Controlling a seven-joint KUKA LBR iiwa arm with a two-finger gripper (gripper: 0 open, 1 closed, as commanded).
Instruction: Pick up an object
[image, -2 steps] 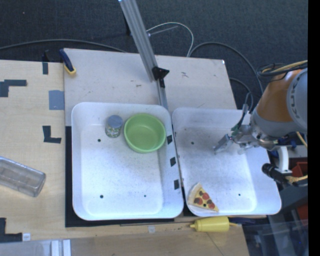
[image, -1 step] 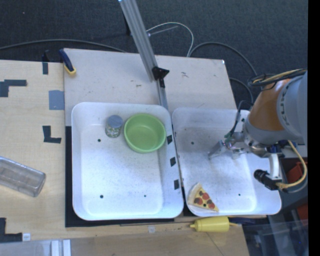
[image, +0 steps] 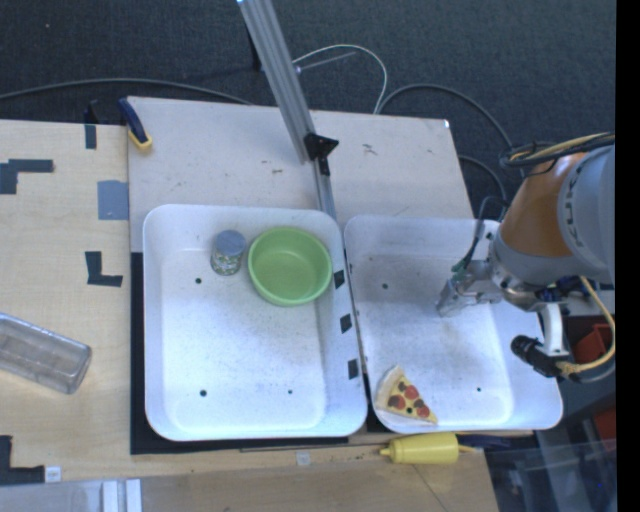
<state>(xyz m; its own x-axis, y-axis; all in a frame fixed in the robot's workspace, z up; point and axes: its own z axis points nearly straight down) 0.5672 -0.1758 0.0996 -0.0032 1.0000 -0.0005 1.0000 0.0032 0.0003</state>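
White plastic all round here: two bins lying side by side on the bench, the left bin and the right bin touching along their inner rims. The gripper is hanging over the right bin's floor, near its right wall, and nothing is sitting between its fingers; whether they are spread or pressed together, I cannot tell from this angle. The grey arm with its orange band is reaching in over that right rim.

The pizza slice is lying in the right bin's near left corner, well apart from the gripper, with bare floor between them. The green bowl is sitting in the left bin's far right part, close to the shared rim, and a small jar is standing just beside it on its left.

Outside the bins, a yellow bottle is lying on the bench just beside the right bin's near rim. A clear tube is resting on the wood at far left. A grey pole is slanting across the far side, ending near the rims' junction. Cables are curling over the dark floor behind.
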